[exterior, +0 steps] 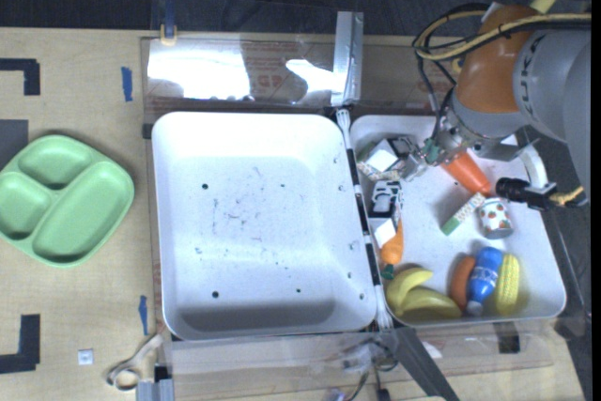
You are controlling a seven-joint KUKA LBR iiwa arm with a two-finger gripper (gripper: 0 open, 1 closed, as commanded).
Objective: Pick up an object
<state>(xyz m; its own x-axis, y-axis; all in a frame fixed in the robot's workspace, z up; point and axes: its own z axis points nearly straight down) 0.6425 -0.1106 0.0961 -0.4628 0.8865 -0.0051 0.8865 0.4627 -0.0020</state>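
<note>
Two white bins on a wooden desk (84,61), arm over the right one.

Left bin (254,131): bare white floor with faint scuff marks. Right bin (549,296): banana (418,291) at the near left corner; beside it an orange item (460,275), a blue bottle (485,275) and a yellow corn cob (509,282) lying close together; a carrot (392,244) along the left wall; a white-and-black packet (383,199) farther up; a small patterned ball (495,218) at mid-right. Arm (526,80) enters from the right; tool (418,155) sits low over the far-left part of the right bin, among small clutter, its grip state cannot be told. Green divided plate (61,197) rests on the desk, well left of both bins.
</note>
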